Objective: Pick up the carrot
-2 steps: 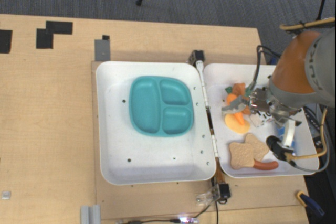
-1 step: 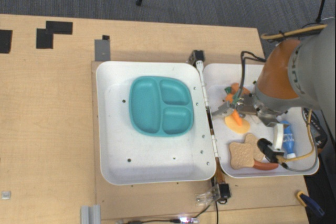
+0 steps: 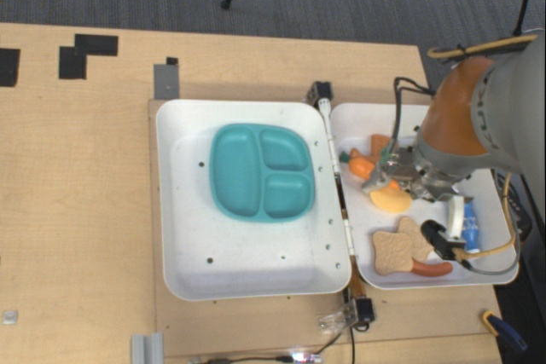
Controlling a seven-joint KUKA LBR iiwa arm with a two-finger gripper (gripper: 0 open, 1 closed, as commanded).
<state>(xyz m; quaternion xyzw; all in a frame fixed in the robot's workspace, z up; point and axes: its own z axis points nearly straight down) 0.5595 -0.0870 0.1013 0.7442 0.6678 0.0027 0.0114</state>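
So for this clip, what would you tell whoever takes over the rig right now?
Gripper: low over the right bin, at its left side; open or shut cannot be told.
Carrot: lying in the right bin just left of the gripper, beside a yellow piece. Bread slice and sausage sit nearer the front.
Teal plate: in the left bin.
Done: approach. Left: grasp and lift the carrot.

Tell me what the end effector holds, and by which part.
Cannot be told. The end effector sits low beside the carrot; no hold on it shows.
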